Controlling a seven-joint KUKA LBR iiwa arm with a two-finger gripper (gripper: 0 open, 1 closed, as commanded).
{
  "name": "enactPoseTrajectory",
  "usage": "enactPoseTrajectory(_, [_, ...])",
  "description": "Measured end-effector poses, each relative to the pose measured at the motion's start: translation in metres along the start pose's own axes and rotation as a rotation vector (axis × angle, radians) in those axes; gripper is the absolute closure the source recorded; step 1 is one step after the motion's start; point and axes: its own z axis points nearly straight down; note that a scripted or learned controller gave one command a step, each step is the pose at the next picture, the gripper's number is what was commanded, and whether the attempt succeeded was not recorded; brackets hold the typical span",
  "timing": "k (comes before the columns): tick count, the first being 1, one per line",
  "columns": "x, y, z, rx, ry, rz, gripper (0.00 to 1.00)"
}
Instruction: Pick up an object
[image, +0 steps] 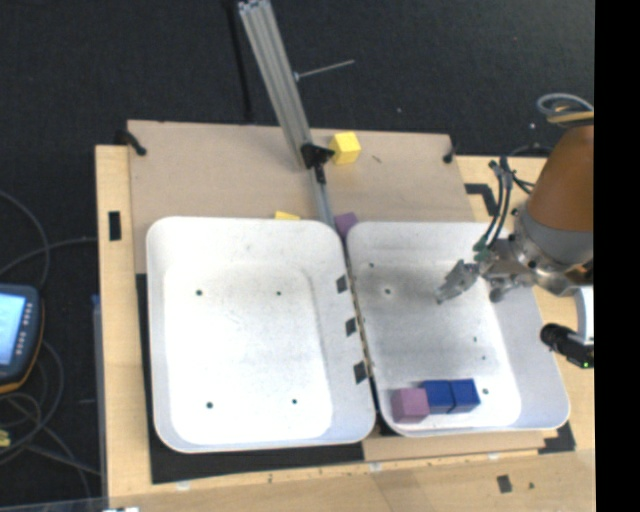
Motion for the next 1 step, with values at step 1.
enactPoseTrajectory(1, [-0.0242,-0.0769,0.0376,0.008,0.0,0.003,0.0])
